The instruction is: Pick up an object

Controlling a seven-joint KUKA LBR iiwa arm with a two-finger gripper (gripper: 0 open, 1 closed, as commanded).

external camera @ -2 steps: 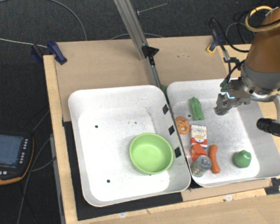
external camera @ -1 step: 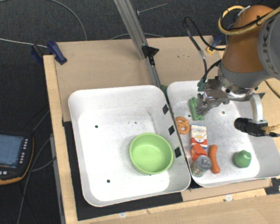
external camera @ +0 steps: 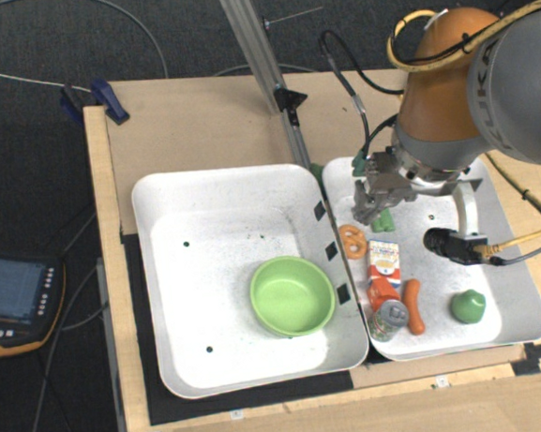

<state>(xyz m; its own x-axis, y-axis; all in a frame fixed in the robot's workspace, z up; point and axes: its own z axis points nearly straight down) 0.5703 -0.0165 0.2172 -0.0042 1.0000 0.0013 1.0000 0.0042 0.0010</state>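
My hand (external camera: 379, 203) hung low over the far part of the right bin (external camera: 515, 325), close to the wall it shares with the left bin (external camera: 186, 378). A small green piece (external camera: 383, 219) showed at its tip, but I could not tell whether my fingers were open or shut, nor whether that piece was between them or only lying under them. My grey arm with its orange band (external camera: 441, 64) reached in from the right and covered much of the bin's far end.

Nearer the camera in the same bin lay a loose cluster of things. A brown pretzel shape (external camera: 353, 241) rested just beside the dividing wall, near my hand. Next to it lay a small carton with an orange and white label (external camera: 383, 257), and touching its near end was a red item (external camera: 381, 290) and then a grey round can (external camera: 389, 318). An orange sausage-like piece (external camera: 413, 306) lay just beside the can, tilted along the bin. A green pepper-like object (external camera: 468, 307) sat apart toward the right, near the front rim.

In the left bin a light green bowl (external camera: 292, 296) stood upright in the near right corner. Both bins sat side by side on the wooden table (external camera: 196, 113).
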